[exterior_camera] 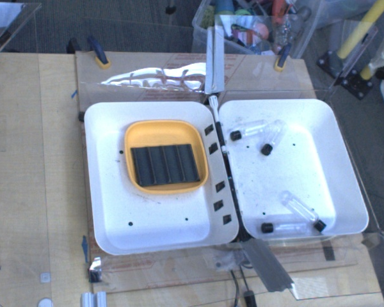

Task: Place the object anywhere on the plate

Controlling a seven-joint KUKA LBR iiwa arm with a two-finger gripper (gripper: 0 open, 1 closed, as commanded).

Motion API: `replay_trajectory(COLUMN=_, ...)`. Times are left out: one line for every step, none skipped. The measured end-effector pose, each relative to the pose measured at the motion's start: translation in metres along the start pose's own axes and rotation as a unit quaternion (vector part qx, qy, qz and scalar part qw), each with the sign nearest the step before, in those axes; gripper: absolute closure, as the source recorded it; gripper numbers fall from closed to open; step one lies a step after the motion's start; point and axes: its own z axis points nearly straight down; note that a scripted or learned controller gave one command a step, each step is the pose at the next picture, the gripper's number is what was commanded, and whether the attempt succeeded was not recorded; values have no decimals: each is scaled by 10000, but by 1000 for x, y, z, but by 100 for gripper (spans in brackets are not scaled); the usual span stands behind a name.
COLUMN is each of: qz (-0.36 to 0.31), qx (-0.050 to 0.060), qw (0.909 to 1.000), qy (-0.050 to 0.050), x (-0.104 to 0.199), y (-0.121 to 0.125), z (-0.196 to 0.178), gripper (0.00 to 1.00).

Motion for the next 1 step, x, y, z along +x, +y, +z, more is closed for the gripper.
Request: replay_trajectory(qz=-1890, qx=-26, qw=9820, qy=5, x=5, y=5, z=-2, gripper=100)
